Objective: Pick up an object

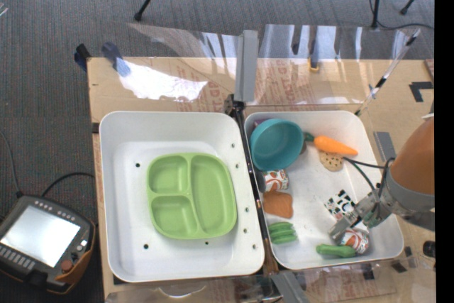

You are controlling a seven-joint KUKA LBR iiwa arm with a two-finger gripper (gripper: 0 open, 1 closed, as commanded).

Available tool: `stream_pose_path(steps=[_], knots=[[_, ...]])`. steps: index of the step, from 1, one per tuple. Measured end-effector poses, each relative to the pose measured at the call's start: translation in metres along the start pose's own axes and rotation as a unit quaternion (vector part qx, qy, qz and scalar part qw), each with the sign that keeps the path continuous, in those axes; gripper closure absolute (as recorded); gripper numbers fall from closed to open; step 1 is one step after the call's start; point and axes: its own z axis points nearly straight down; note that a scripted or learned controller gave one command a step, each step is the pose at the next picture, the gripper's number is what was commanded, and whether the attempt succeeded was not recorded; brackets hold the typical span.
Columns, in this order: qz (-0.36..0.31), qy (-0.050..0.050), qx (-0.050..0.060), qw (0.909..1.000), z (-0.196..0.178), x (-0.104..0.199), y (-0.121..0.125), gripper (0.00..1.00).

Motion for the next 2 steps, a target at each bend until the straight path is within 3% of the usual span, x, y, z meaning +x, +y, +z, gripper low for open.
stream_pose_path(steps=[1, 2], knots=[[-0.016, 0.0, 0.0, 0.9999, 0.0, 0.001, 0.001, 0.0], [0.009, 0.001, 0.0, 1.0, 0.001, -0.002, 0.021, 0.0]])
